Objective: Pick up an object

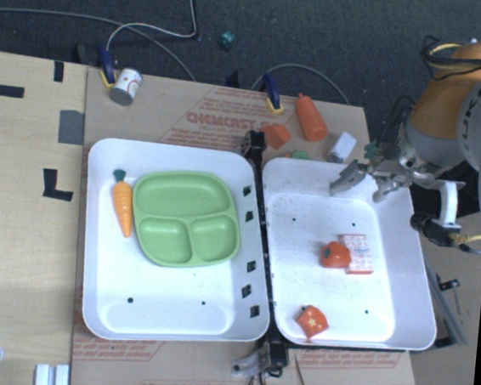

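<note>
**Gripper spread and empty above the right bin's far edge**

The gripper [364, 182] hangs over the far rim of the right bin [380, 330], its two grey fingers [344, 180] splayed apart with nothing between them. The grey arm with its orange band [446, 102] comes in from the right, above the bin's far right corner.

Nearer the middle of that bin lies a red tomato-like toy [334, 255], touching a small white packet with red print [358, 254] on its right. Toward the near rim sits an orange-red block [312, 321], well apart from both. The bin floor around them is bare, and nothing lies between the gripper and these pieces.

The left bin [159, 316] holds a green divided plate [186, 218] with a toy carrot [122, 203] just beside its left edge.

Beyond the bins, on the cardboard [223, 113], lie an orange bottle-shaped toy [311, 118], a small orange piece [277, 136], a pale cube [344, 146] and a small can [125, 85].
</note>
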Controlling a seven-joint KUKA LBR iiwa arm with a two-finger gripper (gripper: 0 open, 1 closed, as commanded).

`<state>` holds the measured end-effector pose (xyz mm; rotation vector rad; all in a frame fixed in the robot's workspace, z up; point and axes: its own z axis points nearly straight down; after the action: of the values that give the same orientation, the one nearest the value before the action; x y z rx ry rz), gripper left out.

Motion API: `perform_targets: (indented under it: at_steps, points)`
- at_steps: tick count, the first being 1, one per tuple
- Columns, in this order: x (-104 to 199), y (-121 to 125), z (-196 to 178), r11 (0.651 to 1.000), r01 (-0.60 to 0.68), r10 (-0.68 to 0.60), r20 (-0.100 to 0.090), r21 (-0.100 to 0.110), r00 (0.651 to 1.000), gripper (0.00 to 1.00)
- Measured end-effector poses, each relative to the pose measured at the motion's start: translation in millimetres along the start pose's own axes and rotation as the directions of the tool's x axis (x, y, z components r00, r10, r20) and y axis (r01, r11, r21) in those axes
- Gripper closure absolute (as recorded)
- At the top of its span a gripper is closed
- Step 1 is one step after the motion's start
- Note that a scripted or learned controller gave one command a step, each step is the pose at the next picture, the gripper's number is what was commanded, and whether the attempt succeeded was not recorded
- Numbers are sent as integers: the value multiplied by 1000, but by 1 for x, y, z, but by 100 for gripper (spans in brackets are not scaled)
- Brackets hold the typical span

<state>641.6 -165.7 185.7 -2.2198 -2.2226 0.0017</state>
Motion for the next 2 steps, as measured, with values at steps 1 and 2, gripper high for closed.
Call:
perform_targets:
  at_steps: [1,2]
  points:
    - [0,-42,95,1000,1,-1,6,-15,1000,0]
    - [26,-88,94,1000,0,0,10,-24,1000,0]
